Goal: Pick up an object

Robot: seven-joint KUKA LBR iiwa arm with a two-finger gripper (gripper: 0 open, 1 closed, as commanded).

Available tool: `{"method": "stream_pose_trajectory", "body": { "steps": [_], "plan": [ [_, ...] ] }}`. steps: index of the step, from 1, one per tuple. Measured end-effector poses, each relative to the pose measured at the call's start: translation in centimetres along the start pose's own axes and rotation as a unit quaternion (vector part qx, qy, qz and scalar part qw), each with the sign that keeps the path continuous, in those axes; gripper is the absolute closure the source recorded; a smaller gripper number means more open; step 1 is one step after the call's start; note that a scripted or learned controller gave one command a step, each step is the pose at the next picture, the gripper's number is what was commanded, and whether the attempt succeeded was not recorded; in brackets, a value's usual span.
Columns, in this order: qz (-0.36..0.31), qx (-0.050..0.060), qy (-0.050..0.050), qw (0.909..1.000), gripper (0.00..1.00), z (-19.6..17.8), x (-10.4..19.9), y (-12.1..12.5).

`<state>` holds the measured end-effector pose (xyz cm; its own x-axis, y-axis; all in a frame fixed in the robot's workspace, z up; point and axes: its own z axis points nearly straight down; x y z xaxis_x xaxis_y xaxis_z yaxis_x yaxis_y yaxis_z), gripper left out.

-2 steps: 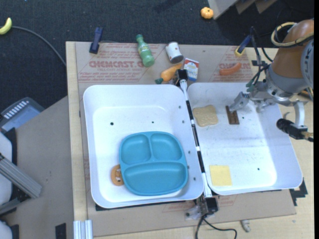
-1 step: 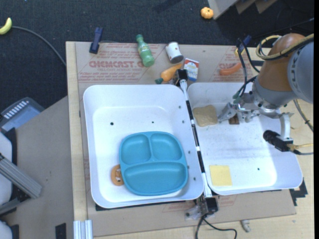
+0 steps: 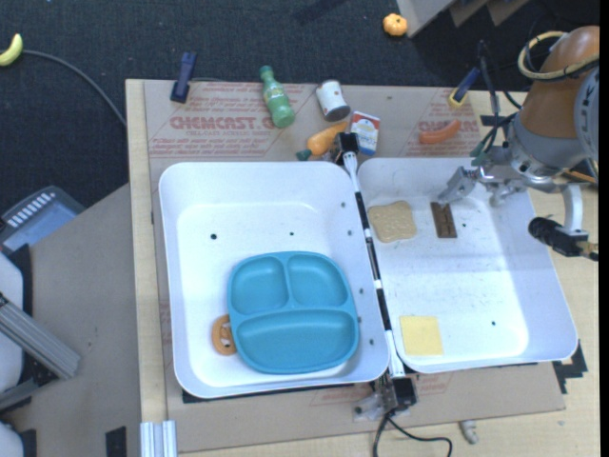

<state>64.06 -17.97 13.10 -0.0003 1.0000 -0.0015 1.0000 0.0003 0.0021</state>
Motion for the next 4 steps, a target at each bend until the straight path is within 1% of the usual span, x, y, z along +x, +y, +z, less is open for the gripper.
{"method": "stream_pose_trajectory", "body": {
  "steps": [1,2,3,4],
  "plan": [
    [0.000,0.000,0.001,1.0000,0.00,4.4,4.5,-2.5],
    [0.000,0.000,0.000,1.0000,0.00,4.6,1.8,1.3],
    [-0.001,-0.001,-0.001,1.0000,1.00,3.5,1.8,1.4],
    [0.000,0.002,0.000,1.0000,1.00,4.7,-1.1,-5.3]
  ]
}}
